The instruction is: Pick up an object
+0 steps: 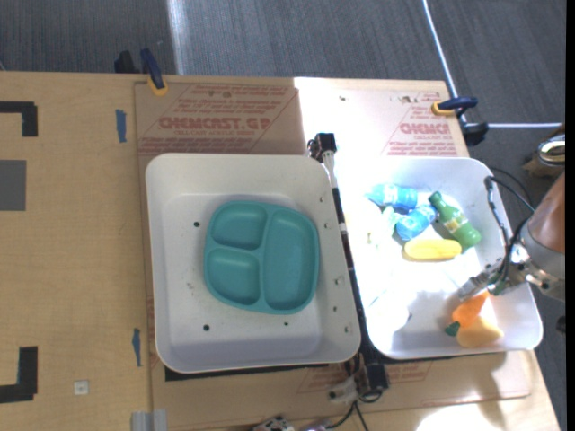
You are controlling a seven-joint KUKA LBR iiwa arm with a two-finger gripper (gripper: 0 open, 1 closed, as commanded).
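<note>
The claw (490, 281) is low by the right edge of the right white shallow bin (395, 335), just above the orange plastic carrot toy (474, 323) in its near right corner; its opening I cannot tell. The bin's near left part is free, and the left white bin (171, 241) on the brown cardboard-covered desk (72, 241) carries a teal divided plate (262, 256).

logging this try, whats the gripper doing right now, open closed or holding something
Gripper: low in the right bin, just above the orange toy; open or closed cannot be told, and nothing is seen held.
</note>
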